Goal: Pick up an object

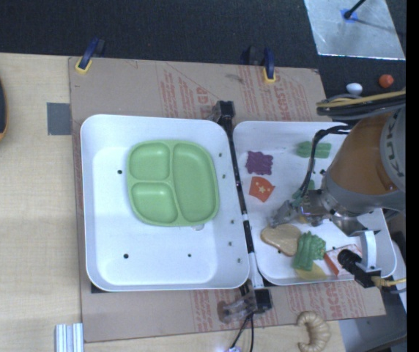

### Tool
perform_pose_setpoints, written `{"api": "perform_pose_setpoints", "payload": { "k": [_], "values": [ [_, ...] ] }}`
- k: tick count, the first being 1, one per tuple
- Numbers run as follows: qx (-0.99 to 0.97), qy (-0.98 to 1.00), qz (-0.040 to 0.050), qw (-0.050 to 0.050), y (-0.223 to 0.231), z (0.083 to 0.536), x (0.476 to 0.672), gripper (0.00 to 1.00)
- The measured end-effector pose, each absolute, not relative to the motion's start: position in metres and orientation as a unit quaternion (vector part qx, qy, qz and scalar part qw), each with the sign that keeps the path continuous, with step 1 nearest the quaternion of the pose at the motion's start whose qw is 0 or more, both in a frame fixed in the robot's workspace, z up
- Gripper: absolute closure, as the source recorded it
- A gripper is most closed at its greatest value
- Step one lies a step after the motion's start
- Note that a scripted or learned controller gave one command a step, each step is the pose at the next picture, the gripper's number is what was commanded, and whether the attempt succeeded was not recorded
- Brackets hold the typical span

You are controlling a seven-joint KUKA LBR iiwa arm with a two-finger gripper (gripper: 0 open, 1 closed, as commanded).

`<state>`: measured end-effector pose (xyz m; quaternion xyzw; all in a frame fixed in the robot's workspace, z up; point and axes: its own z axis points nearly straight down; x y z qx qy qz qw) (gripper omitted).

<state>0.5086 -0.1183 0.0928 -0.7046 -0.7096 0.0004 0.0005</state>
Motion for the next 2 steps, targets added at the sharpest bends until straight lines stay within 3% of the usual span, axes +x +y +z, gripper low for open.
{"api": "perform_pose_setpoints", "payload": {
  "k": [1, 2],
  "values": [
    [-0.705, -0.71, 0.0002, -0.001, -0.111, 0.093, 0.524, 0.0],
    [-0.705, -0.709, -0.0011, 0.0, -0.111, 0.105, 0.525, 1.0]
  ]
}}
